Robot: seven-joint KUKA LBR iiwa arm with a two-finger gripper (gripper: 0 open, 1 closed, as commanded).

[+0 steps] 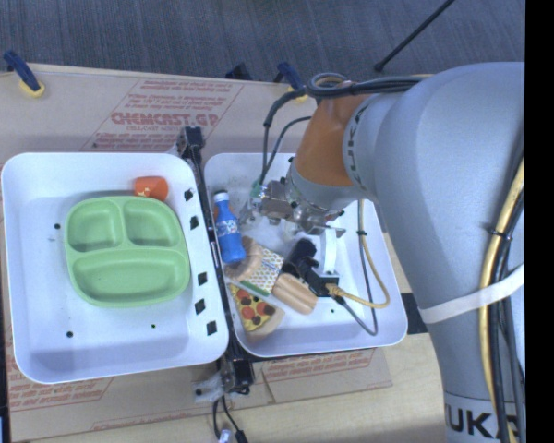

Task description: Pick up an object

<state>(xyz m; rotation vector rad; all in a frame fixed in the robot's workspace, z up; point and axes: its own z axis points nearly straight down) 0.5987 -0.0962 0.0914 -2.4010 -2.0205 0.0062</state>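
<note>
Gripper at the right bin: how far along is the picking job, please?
Done: the gripper sits over the right bin, close to the bottle. In hand: nothing that I can see held; the bottle, pizza slice and bun lie on the bin floor. Left: grasp one object and lift it.

The light-green compartmented plastic plate [125,252] is unpatterned; the slim blue plastic bottle [227,233] has a white cap; the yellow toy pizza slice [256,312] bears red spots; both shallow plastic bins [18,247] are white.
</note>
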